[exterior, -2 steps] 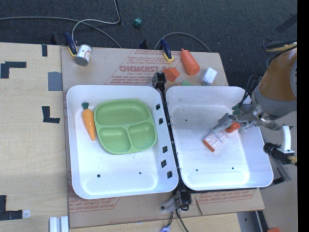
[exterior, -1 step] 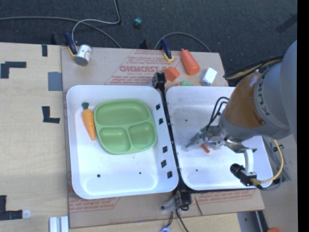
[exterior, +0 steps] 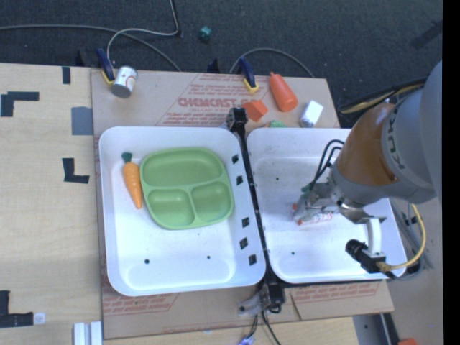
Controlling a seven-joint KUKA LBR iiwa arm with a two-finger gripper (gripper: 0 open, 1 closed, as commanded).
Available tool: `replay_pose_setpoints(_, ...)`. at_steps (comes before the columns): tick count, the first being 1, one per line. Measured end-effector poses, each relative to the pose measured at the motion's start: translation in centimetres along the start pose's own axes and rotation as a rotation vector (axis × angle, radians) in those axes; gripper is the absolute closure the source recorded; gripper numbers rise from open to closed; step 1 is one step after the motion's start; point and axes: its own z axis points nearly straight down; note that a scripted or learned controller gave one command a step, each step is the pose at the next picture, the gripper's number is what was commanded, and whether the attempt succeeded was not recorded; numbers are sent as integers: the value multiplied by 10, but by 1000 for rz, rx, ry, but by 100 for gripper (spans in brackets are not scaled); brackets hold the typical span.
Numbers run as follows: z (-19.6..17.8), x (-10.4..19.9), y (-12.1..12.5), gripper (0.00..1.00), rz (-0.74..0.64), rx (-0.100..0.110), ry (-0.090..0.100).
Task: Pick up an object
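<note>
Carrot (exterior: pixel 132 183) lies beside the green plate (exterior: pixel 187 187), near the left bin's wall (exterior: pixel 104 192).

Red print runs across the cardboard sheet (exterior: pixel 208 99) under the bins, along its far edge, and one word reads "CHEMCAST" (exterior: pixel 205 101). Smaller red lines sit above and below that word, too fine to make out. More red print shows on the sheet's near edge, unreadable as well.

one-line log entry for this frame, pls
arm: over right bin | claw: low near bin floor, grip state unclear | left bin: green divided plate, toy carrot beside it | pick: unconfirmed
</note>
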Motion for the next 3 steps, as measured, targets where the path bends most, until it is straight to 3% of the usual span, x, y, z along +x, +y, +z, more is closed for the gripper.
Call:
replay_pose_setpoints(1, -33, -31, 16, 100, -2, 19, 9)
replay_pose_setpoints(2, -33, -31, 16, 0, -2, 20, 9)
replay_pose_setpoints(3, 10, 1, 16, 0, 1, 7, 0)
